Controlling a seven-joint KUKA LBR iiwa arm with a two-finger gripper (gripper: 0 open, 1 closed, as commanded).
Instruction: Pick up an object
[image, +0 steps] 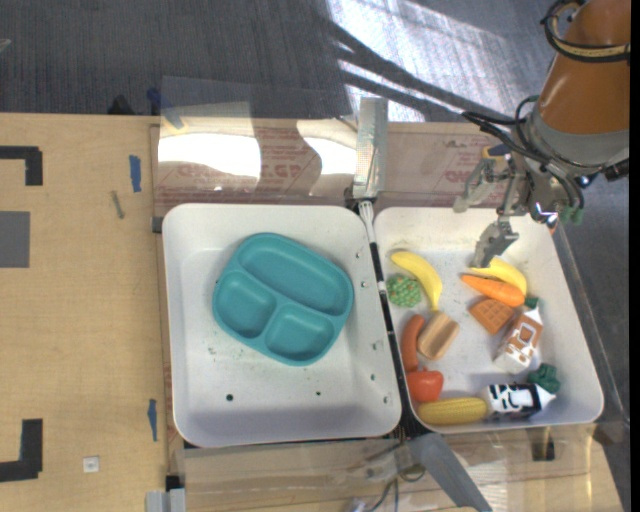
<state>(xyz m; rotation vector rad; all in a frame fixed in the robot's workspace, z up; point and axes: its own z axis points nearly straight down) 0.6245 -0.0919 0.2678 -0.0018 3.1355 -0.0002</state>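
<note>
Nearest the camera, a corn cob (451, 409) lies along the right bin's (585, 340) front edge, beside a black-and-white toy (514, 397). Behind them sit a hot dog (436, 336), a milk carton (520, 338), a carrot (492, 288) and two bananas (420, 274). Above the far end hangs the gripper (498, 228), fingers spread, pinching nothing. In the left bin (190, 330) rests a teal divided plate (284, 298).

Toys are crowding the right bin (580, 330); its top left corner is lying bare, beside the banana (420, 275).
</note>
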